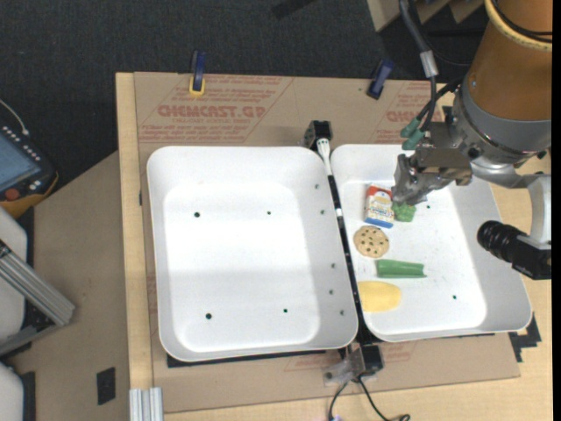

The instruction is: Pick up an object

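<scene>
Bench (131, 235) space under the camera is taken up by two shallow white bins side by side on a brown cardboard sheet (263, 103). The left bin (166, 235) has bare walls and a few dark dots on its floor. The right bin (491, 296) holds several small things near its left half: a red, white and blue packet (379, 205) standing closest to the top, a small green block (404, 211) just beside the packet on its right, a round brown cookie (372, 241) below the packet, a long green piece (400, 269) lying flat below the cookie, and a yellow piece (380, 296) nearest the bin's lower wall. The arm (517, 68) comes in from the right, and the gripper (408, 193) hangs low over the right bin, right above the green block and touching or nearly touching it; whether it is spread or closed on anything cannot be told from this angle. A black cylindrical part (517, 246) sticks out over the bin's right side. Two blue clamps (198, 73) pin the cardboard's far edge.
</scene>
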Controlling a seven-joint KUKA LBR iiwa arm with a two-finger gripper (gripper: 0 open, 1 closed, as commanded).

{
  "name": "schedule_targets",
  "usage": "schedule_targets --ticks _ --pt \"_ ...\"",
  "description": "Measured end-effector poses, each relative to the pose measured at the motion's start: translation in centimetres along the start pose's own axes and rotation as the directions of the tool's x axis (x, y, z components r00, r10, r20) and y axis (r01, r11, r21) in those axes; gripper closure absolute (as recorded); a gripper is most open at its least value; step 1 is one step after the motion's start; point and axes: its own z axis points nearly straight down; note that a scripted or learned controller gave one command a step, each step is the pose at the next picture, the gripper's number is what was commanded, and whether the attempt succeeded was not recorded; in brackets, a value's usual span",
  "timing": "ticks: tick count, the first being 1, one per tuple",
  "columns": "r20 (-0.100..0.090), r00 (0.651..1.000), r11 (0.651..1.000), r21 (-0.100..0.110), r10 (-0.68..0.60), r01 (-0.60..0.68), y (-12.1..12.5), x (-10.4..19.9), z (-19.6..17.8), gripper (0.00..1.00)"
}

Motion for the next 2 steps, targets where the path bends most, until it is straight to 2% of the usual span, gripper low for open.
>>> schedule_targets --ticks 1,2 --pt "-0.001 1.0 1.0 -0.005 -0.006 0.006 2.6 3.9 0.5 1.0" --pt "-0.002 1.0 1.0 -0.004 -0.009 0.009 -0.1 8.6 -1.3 1.0"
